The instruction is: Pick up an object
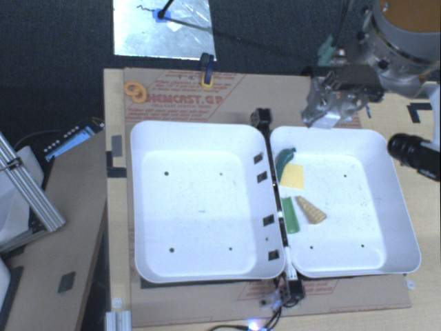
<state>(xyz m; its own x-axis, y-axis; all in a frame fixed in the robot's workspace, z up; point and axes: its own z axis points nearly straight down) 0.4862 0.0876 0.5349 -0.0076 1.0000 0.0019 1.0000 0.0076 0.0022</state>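
Objects lie in the right bin [393, 205], near its left wall: a yellow square block [293, 176], a dark green curved piece [284, 158], a green stick [290, 214] and a tan cone [311, 210]. Above the bin's far rim hangs the hand [329, 113]; I cannot tell how wide it stands.

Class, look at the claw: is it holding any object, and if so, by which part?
Nothing is held. The claw hangs above the far rim of the right bin, while the yellow block, green pieces and tan cone lie inside it.
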